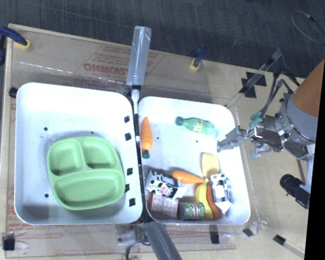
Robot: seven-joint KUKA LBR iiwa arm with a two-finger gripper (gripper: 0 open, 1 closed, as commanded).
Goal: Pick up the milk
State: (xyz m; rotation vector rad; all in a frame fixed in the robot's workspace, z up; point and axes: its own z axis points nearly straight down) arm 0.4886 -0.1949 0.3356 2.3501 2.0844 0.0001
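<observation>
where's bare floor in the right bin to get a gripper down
Bare floor lies mid right bin, bordered by the green bottle above, the carrot along the divider, and the cheese wedge. The near end is crowded: milk carton, cans and toy food touch.

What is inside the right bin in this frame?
The right bin holds a green bottle, two carrots, a milk carton, a banana, cans and a patterned carton, piled at the near wall. Anything beneath that pile is covered.
</observation>
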